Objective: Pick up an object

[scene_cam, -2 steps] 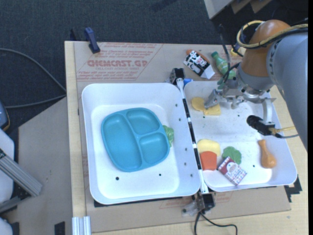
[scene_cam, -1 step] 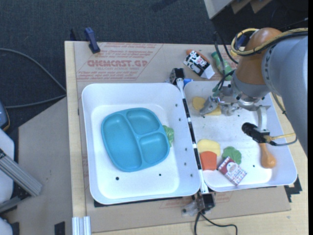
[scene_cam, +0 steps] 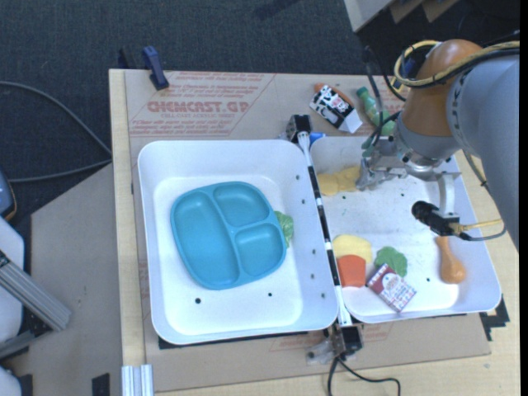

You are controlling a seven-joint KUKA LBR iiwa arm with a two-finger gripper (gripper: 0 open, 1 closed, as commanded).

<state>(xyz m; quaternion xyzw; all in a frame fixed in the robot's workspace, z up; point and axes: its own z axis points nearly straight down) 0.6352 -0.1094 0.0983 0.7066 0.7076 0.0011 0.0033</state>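
Currently, the step in hand reads as the approach to a grasp, and no item is lifted yet. Working from the left, the left bin (scene_cam: 247, 304) carries a blue divided plate (scene_cam: 227, 233) at its middle, with a small green piece (scene_cam: 285, 226) touching the plate's right rim. Across the divider, the right bin (scene_cam: 384, 217) carries the likely target, a yellow object (scene_cam: 334, 183), which lies near that bin's far left corner, close to the divider. It is pale yellow, low and roundish, with an irregular outline; its make cannot be resolved further. The gripper (scene_cam: 373, 175) stands just to the right of it, low over the bin floor, near or touching its right end. Whether the gripper is open or closed cannot be told, and no item is seen held in it. Toward the near edge of the same bin lie a second yellow piece (scene_cam: 353, 244), a red cup (scene_cam: 352, 271), a green item (scene_cam: 391, 260) and a red-and-white carton (scene_cam: 391, 289), clustered together. An orange item (scene_cam: 450, 261) lies apart by the right edge. The next move calls for centring the gripper over the yellow object, closing on it and lifting straight up. A low, rounded shape may slip out, so verify the hold before travel.
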